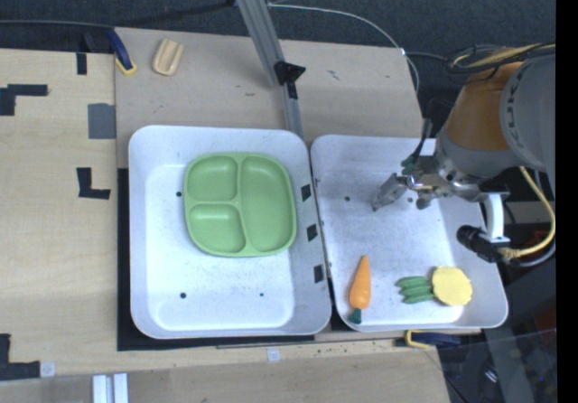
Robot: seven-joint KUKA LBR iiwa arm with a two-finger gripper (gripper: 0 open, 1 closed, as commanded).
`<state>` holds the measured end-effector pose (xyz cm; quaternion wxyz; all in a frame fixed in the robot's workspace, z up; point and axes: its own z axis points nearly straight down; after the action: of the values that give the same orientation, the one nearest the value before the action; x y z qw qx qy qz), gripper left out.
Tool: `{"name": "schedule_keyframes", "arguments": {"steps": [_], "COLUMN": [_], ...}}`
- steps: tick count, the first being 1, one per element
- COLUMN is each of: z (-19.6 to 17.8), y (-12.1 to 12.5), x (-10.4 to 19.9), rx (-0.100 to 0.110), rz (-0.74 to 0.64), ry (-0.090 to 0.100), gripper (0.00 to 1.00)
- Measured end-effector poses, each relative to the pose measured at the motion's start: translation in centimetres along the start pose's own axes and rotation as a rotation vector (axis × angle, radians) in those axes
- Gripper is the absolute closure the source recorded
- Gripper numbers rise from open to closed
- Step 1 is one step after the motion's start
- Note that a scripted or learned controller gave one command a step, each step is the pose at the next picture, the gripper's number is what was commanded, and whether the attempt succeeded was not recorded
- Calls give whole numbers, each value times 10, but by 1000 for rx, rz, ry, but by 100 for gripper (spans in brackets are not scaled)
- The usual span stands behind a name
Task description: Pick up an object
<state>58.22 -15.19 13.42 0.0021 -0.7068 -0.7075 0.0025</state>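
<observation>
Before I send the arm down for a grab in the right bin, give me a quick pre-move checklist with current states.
1. Gripper carrying nothing: ok, it hangs over bare floor of the right bin with no item at its tip.
2. Finger opening: cannot tell at this size.
3. Targets present: ok, the carrot, green beans and yellow piece lie along the bin's near side.
4. Gripper above a target: not ok, all three lie nearer the camera than the tip.
5. Carrot stands apart: ok, free of the beans.
6. Beans separate from yellow piece: not ok, they touch.
</observation>
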Motion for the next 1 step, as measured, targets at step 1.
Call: {"name": "schedule_keyframes", "arguments": {"steps": [1], "z": [47], "y": [0], "x": [0], "rx": [-6], "rz": [0], "ry": [-2], "gripper": [0]}}
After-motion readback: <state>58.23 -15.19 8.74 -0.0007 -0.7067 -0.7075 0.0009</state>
